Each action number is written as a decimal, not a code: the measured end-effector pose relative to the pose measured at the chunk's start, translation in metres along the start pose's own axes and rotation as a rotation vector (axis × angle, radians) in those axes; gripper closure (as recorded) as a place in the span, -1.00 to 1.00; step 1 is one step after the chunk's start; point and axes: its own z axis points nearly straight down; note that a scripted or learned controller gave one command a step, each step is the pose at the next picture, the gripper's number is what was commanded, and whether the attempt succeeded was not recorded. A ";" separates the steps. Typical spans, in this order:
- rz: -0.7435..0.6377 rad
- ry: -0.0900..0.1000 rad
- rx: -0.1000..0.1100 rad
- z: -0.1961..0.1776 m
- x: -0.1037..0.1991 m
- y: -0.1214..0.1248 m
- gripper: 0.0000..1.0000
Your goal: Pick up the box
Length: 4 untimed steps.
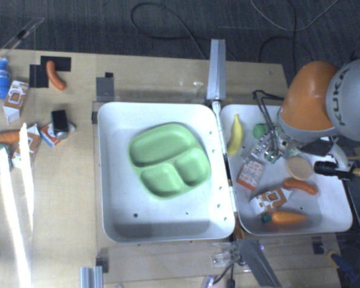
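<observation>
Box [250, 174], orange-and-white patterned, lies flat near the left wall of your right bin [342, 221], just below the banana [234, 134]. Tool [267, 148] sits just above and right of it, by the bin's upper middle; you cannot tell its opening. Sausage [300, 186], carrot [286, 218] and carton [271, 199] lie toward the near edge. Green divided tray [169, 159] sits mid left bin [117, 221].

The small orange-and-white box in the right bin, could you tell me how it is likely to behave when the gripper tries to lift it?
The box looks like thin printed carton, so it is probably light and may dent under a firm pinch. It appears to lie flat on the right bin floor, so fingers may slide over it. The banana lies close by and could be nudged.
</observation>
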 end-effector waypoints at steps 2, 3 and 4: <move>0.341 0.022 0.025 -0.079 0.094 -0.009 1.00; 0.688 0.015 0.028 -0.166 0.100 -0.025 1.00; 0.687 0.015 0.028 -0.165 0.100 -0.025 -1.00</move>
